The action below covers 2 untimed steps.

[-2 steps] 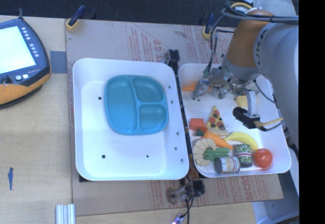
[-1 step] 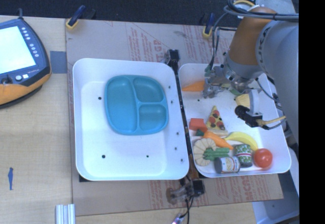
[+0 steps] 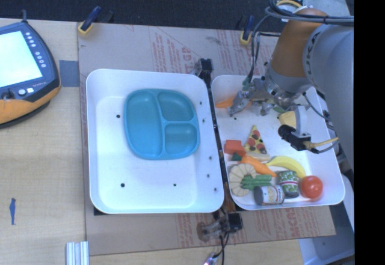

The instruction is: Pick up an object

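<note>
Arm: we saw it reach in from the right, over the far end of the right bin.
Gripper: low over that bin's far-left corner, pointing down-left; open or closed, we couldn't tell. We saw nothing in its grasp.
Nearest obj: orange piece, just left of the gripper, by the bin wall.
Other objs, same bin: yellow piece on the far right; pizza slice mid-bin; red block, carrot, banana, round cracker, can and tomato crowded at the near end.
Left bin: held a blue divided plate, lying flat.
</note>
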Available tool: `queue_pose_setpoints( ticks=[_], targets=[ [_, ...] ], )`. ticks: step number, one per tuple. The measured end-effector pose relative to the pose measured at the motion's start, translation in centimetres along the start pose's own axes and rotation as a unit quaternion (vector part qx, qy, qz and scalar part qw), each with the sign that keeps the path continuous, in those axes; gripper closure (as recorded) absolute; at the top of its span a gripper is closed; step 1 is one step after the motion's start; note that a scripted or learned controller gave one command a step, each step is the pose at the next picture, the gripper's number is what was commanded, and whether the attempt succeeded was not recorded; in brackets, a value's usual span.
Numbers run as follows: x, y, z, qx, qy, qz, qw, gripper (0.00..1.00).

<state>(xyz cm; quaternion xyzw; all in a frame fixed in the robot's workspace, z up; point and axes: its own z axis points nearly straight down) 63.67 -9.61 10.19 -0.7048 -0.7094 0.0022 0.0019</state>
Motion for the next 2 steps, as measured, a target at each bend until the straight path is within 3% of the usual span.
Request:
queue_pose_setpoints(
  ticks=[1, 2],
  targets=[
    [-1.6, -5.3, 1.1, 0.000, 0.000, 0.001, 1.0000, 0.00],
    [-1.7, -5.2, 0.0, 0.000, -0.001, 0.000, 1.0000, 1.00]
  ],
)
